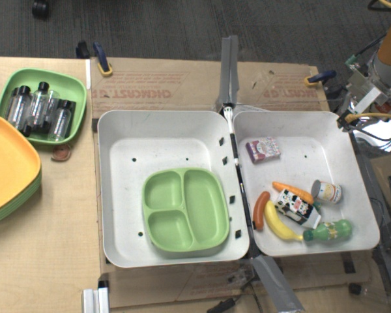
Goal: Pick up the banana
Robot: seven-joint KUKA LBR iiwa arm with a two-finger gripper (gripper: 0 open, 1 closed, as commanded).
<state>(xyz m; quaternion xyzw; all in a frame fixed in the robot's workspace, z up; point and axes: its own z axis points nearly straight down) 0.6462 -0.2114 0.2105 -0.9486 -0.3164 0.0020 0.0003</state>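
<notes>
The yellow banana [280, 223] lies in the right bin [326, 139] near its front edge. It curves between a red sausage [259, 208] on its left and a green bottle [329, 232] on its right. A black-and-white box [294, 207] lies against its upper side, and an orange carrot [292, 192] rests just behind that. My gripper [368, 109] hangs at the bin's far right corner, well away from the banana, with nothing seen in it.
A small can [326, 191] and a purple packet [263, 149] also lie in the right bin. The left bin [117, 142] holds a green divided tray [184, 208]. On the bench to the left sit a green dish of bottles [42, 106] and stacked orange plates [10, 168].
</notes>
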